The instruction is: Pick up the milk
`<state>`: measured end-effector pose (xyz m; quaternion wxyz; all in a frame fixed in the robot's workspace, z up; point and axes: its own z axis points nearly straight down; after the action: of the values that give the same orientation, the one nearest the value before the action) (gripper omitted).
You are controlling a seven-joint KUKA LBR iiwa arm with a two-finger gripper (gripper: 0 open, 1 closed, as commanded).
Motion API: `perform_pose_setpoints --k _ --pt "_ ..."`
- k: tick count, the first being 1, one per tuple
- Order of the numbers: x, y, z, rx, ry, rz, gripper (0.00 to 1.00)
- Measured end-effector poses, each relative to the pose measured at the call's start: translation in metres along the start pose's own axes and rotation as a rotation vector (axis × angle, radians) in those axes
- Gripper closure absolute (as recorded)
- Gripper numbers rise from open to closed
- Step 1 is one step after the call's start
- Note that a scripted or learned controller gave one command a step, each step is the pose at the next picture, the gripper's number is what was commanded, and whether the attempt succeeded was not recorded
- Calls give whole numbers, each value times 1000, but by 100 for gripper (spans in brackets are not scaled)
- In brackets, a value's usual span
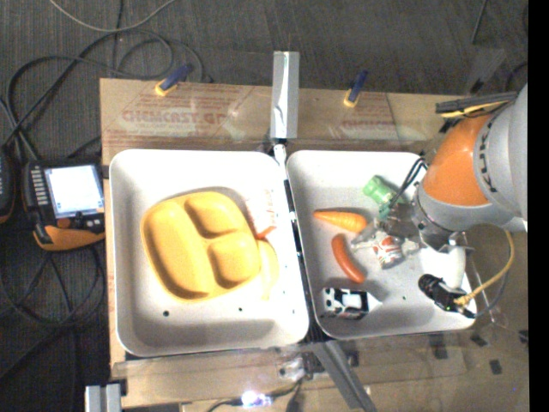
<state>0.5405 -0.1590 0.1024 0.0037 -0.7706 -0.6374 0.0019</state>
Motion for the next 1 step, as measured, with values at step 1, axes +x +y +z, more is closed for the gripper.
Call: perform_pose_setpoints --k 1 --pt "0 0 -5 7 1 -1 100"
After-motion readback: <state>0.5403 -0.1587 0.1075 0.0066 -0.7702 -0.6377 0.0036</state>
